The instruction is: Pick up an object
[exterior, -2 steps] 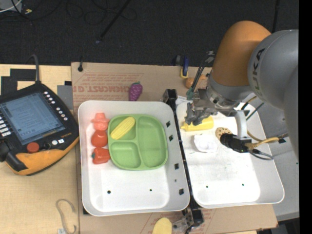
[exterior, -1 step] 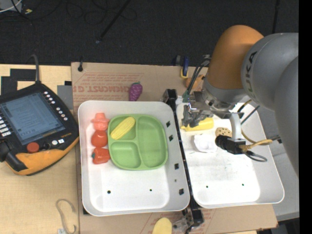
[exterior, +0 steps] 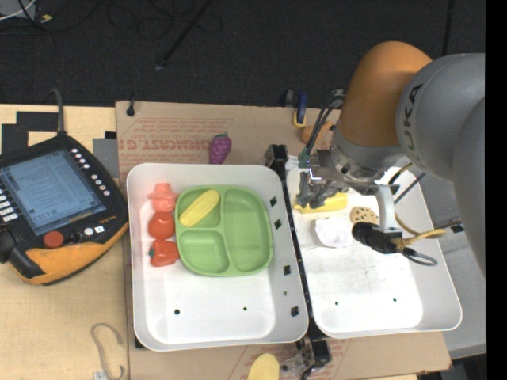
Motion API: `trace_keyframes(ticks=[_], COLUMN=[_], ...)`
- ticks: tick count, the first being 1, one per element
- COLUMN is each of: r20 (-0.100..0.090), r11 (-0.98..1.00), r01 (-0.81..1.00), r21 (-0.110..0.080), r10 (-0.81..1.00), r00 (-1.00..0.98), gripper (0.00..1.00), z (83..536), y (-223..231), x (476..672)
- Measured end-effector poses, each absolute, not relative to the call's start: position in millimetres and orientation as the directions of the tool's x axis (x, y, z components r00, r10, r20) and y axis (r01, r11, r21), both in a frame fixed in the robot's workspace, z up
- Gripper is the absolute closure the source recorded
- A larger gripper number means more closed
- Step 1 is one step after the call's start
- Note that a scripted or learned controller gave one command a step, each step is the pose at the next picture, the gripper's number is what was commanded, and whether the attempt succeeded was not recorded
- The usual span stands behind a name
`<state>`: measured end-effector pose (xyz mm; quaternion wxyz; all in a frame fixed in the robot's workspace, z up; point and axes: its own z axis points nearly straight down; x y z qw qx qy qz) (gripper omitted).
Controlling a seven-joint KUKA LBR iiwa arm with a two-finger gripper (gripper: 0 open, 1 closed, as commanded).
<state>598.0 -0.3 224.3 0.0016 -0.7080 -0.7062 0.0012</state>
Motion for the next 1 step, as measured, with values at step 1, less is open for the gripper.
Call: trace_keyframes(ticks=[1], r20=[0.0], r11=[0.0], r01=[1.0], r21=[-0.004], r10=[1.0], r00=[0.0], gripper=[1.0], z=[218.7], y=[-2.6], x=[595.9])
